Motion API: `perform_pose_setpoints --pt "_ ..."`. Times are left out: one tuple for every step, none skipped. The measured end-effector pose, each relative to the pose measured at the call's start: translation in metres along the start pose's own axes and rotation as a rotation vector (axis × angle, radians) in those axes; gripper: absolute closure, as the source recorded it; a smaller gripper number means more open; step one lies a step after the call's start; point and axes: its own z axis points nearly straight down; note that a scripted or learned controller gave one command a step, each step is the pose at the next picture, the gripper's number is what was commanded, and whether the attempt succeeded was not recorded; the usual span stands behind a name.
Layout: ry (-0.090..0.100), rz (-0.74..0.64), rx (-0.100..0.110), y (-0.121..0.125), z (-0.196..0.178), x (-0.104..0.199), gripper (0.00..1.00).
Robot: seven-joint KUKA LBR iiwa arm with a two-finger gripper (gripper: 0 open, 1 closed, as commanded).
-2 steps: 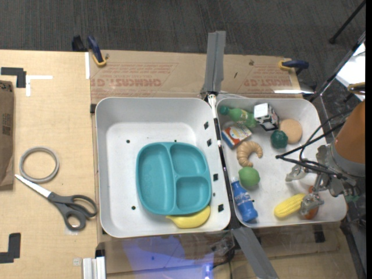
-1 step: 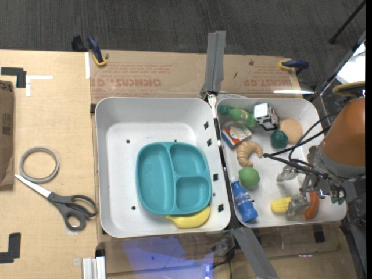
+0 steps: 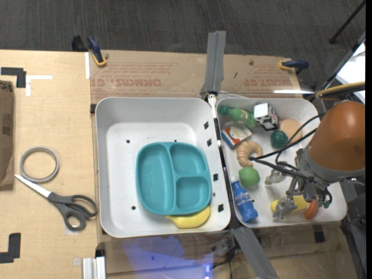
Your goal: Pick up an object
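Observation:
My gripper (image 3: 286,201) hangs low over the front right part of the right bin (image 3: 308,218), just above a yellow toy (image 3: 297,203) and beside an orange carrot-like piece (image 3: 312,210). The view from above does not reveal how its fingers stand. Left of it lie a green ball (image 3: 249,176), a blue bottle (image 3: 243,201) and a tan croissant (image 3: 249,151). Farther back sit a green bottle (image 3: 237,114), a red and white packet (image 3: 236,135), a small white toy (image 3: 264,114), a dark green ball (image 3: 279,138) and a beige egg shape (image 3: 290,126).
The left bin (image 3: 110,156) holds a teal divided plate (image 3: 174,177) with a banana (image 3: 190,219) under its front edge. On the bench to the left lie scissors (image 3: 64,202) and a roll of tape (image 3: 39,163). Black cables trail across the right bin.

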Motion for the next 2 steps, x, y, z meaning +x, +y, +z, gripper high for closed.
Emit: perform_pose_setpoints --pt "0.001 -0.009 0.0 0.05 0.0 0.002 0.0" --pt "-0.003 -0.046 0.001 -0.022 0.0 -0.001 0.0"
